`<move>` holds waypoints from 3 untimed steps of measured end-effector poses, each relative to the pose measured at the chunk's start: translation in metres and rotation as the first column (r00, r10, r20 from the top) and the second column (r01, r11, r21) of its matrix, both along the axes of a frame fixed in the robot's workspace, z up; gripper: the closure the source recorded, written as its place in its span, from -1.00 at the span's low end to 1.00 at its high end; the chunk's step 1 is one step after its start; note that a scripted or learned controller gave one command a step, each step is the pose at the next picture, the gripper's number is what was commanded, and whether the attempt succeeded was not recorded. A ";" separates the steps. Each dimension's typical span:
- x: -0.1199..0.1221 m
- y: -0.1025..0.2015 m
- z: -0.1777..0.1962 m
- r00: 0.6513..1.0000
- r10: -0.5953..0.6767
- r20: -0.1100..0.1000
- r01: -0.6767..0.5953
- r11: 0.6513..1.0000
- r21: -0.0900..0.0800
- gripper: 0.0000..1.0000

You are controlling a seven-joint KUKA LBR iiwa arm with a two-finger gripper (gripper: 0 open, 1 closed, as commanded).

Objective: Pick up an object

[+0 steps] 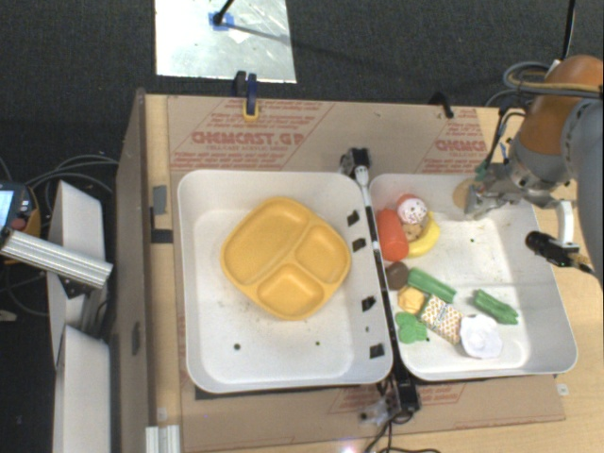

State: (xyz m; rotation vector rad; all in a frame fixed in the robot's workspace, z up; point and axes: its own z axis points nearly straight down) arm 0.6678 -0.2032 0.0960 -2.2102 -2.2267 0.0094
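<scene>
The right bin (538, 281) holds several toy foods. An orange-red piece (391, 234) lies by the divider, beside a yellow banana (425, 241) and a pale round toy with red spots (411, 210). Lower down lie a brown round piece (396, 276), a long green piece (431, 284), a small green piece (494, 306), a yellow chunk (411, 300), a patterned packet (441, 319), a green lump (410, 328) and a white disc (481, 336). My gripper (478, 200) hangs at the bin's far right corner, apart from all of them.
The left bin (212, 347) holds a yellow divided plate (285, 257). Black clips line the divider (368, 253) between the bins. The arm (557, 130) comes in from the upper right. Cardboard (311, 135) lies under both bins.
</scene>
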 end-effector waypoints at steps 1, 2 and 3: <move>-0.014 0.071 0.013 1.000 0.001 0.008 -0.002 1.000 0.003 1.00; -0.013 0.067 0.013 1.000 -0.003 0.010 0.003 1.000 0.001 -1.00; -0.033 0.106 -0.005 1.000 -0.003 0.024 0.004 1.000 -0.009 -1.00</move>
